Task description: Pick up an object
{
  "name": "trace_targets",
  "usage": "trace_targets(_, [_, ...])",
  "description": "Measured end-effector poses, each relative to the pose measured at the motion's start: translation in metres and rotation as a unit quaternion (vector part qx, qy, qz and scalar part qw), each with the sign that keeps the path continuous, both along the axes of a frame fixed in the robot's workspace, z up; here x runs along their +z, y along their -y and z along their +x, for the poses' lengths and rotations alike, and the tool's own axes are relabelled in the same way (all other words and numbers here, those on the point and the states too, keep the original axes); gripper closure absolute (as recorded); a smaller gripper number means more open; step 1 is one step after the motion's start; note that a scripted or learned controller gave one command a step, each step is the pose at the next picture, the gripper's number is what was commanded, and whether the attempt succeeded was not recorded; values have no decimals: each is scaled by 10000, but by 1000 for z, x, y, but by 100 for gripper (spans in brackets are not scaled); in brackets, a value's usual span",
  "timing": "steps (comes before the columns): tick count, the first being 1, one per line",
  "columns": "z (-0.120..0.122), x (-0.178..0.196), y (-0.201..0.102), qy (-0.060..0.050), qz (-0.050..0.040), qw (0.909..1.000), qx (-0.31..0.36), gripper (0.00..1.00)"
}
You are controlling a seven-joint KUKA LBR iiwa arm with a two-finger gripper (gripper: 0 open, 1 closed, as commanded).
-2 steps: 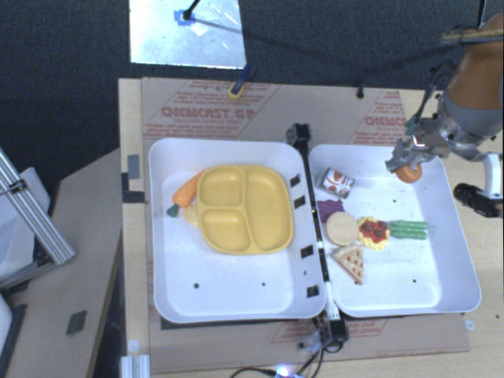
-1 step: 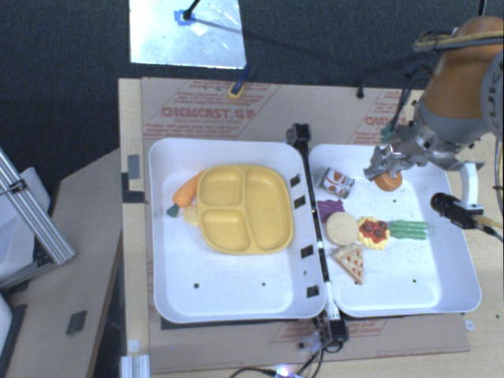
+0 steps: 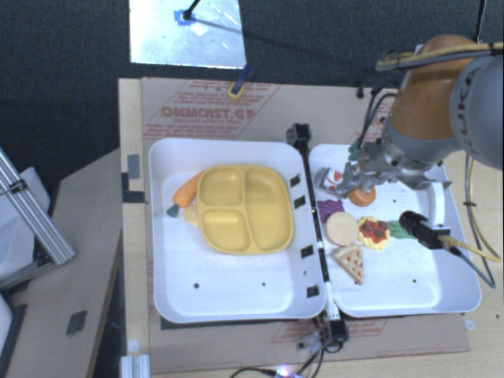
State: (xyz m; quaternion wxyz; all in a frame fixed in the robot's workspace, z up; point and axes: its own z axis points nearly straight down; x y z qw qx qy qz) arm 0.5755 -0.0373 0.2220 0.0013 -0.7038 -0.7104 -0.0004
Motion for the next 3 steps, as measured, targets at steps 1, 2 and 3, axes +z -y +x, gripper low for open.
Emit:
trace_targets(1, [-24, 6, -59, 2, 5, 10000, 5, 100])
trace_targets(2, [-20, 6, -69, 14, -7, 10000, -13, 100])
trace_targets(3, [-28, -8, -66, 5, -12, 10000, -40, 100])
